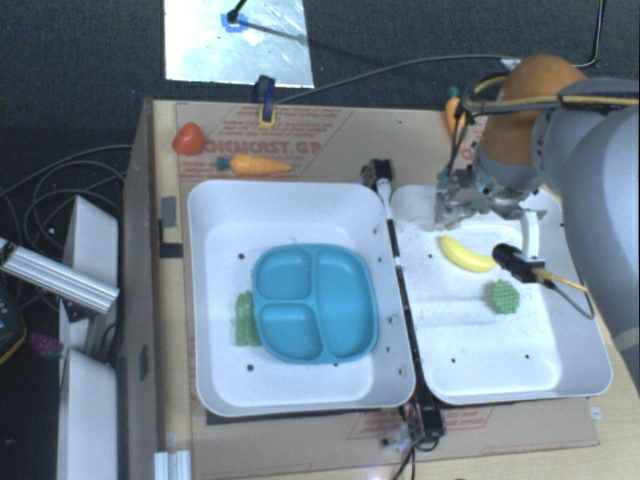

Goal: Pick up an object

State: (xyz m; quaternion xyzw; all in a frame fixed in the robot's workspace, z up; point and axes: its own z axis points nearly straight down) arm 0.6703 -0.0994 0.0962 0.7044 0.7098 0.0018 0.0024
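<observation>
hovering low over the far left corner of the right-hand shallow white bin (500, 360), the claw (462, 203) is blurred and partly hidden by the wrist. how far it is open cannot be told, and nothing is seen held in it.

the small yellow plastic toy banana (467, 255) is taken as the likeliest object to pick up. it lies flat on the floor of that bin, just beside the claw on the near side and apart from the bin walls. it is judged to be light, hollow and stiff, with a smooth skin that may prove slippery. a pinch near either tapered end would likely be squeezed off, so hold is best taken across the thick middle, square to its length — the curved back should be expected to roll a little under contact.

the small green knobbly ball (504, 296), near the banana and closer to the front, is judged light as well, and its bumps should give better purchase.

in the left-hand shallow white bin (222, 373), the blue divided plastic plate (315, 303) is thought too wide and flat for an easy grip, and a green toy piece (245, 320) is tucked against its left edge. an orange toy carrot (255, 165) and a red toy tomato (188, 139) lie on the table (330, 128) beyond the bins — well apart from the claw.
</observation>
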